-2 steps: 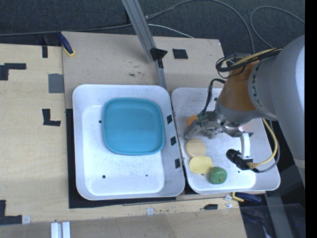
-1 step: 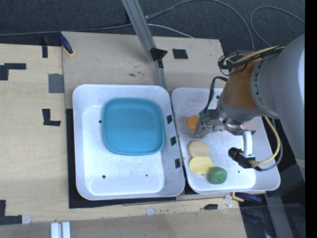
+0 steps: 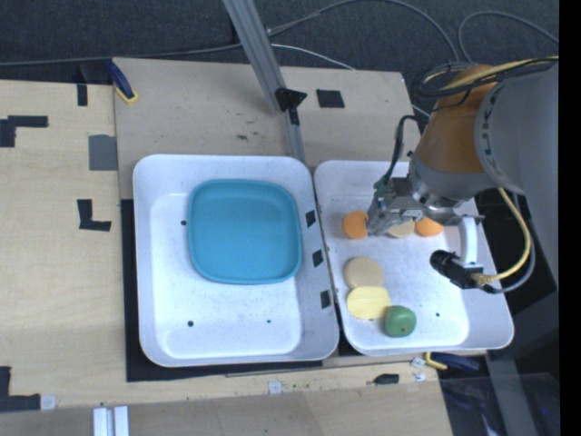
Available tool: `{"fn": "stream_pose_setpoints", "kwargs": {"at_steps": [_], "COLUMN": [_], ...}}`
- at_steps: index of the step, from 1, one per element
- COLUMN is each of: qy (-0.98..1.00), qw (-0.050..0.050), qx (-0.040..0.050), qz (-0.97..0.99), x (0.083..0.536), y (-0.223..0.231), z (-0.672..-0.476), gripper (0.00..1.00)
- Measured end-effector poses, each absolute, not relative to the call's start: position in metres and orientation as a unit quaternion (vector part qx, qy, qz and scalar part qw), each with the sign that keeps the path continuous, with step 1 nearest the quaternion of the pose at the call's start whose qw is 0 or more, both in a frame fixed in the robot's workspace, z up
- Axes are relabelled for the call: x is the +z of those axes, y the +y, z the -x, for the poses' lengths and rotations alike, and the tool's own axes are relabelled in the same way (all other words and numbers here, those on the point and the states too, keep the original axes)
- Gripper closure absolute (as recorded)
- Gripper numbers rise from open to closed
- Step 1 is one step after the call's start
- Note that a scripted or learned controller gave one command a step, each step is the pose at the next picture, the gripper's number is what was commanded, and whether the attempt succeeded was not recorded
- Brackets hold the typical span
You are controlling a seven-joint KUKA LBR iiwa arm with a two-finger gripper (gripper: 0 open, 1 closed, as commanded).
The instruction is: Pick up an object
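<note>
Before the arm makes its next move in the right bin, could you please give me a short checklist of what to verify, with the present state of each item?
1. Gripper is low in the right bin, near the top: ok.
2. A pale object lies right at the gripper, flanked by two orange pieces: ok.
3. Object held between the fingers: cannot tell.
4. Beige piece, yellow piece and green ball lie apart from the gripper, nearer the bin's front: ok.
5. Blue plate sits in the left bin, away from the arm: ok.
</note>
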State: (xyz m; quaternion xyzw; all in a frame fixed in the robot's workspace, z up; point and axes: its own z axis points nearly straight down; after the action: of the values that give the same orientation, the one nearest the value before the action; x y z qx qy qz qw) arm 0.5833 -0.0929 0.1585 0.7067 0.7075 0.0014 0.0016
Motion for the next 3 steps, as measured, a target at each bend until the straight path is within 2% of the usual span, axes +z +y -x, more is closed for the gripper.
{"fn": "stream_pose_setpoints", "kwargs": {"at_steps": [1,2,3], "qy": [0.707,0.707,0.708], "qw": [0.002,0.001,-0.001], "qx": [0.0014,0.0010,-0.0003], "qz": [-0.707,-0.707,-0.706], "x": [0.221,0.262,0.249], "y": [-0.094,-0.094,-0.046], "z": [-0.584,-0.585,-0.585], "gripper": [1.00,1.00,1.00]}}
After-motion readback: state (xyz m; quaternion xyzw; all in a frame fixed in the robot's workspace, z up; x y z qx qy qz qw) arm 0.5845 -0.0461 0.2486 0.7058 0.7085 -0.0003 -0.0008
